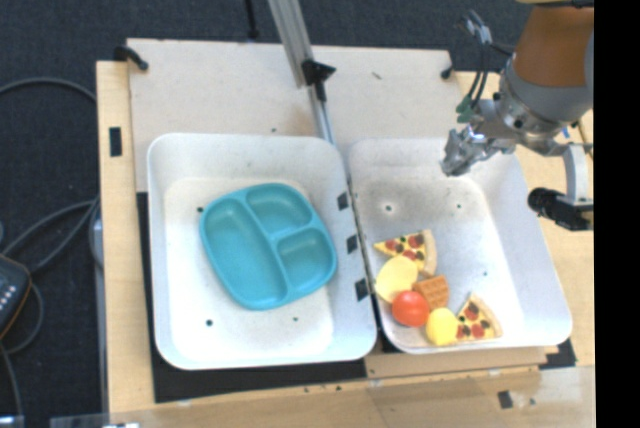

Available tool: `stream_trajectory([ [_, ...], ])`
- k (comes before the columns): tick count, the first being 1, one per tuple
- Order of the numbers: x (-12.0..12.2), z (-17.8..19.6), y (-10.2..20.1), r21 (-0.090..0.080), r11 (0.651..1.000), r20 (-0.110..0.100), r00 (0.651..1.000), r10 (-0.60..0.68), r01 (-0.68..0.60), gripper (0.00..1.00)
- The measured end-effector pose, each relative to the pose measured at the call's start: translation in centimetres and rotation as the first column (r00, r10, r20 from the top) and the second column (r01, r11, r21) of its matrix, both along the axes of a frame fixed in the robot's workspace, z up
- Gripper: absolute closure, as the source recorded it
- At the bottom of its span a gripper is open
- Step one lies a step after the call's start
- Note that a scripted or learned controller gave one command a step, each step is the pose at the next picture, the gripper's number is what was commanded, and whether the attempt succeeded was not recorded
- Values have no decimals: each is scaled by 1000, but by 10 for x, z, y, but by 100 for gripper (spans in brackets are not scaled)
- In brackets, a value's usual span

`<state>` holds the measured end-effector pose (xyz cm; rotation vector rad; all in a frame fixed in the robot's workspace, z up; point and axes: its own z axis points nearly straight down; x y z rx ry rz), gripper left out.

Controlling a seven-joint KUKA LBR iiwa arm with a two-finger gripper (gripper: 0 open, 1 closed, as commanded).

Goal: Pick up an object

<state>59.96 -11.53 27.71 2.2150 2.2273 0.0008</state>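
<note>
Nothing is picked up yet: the gripper hangs over the far end of the right bin, I cannot tell its state, and the toy food sits piled at the near end.

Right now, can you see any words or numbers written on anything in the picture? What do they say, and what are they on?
No words, numbers or signs can be read in this view.
The blue tray in the left bin is plain.
The toy pizza slices and other toy food in the right bin carry no writing.
The gripper shows no readable label; any marks on it are too small and blurred to tell.
</note>
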Motion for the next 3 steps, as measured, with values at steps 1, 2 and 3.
stream_trajectory([
  [1, -2, 4, 46, 0, 1000, 1, 1000, 1, -1, 100],
  [2, -11, 1, 105, 1, 1000, 0, 1000, 3, -3, 100],
  [3, -16, 2, 159, 2, 1000, -1, 1000, 3, -3, 100],
])
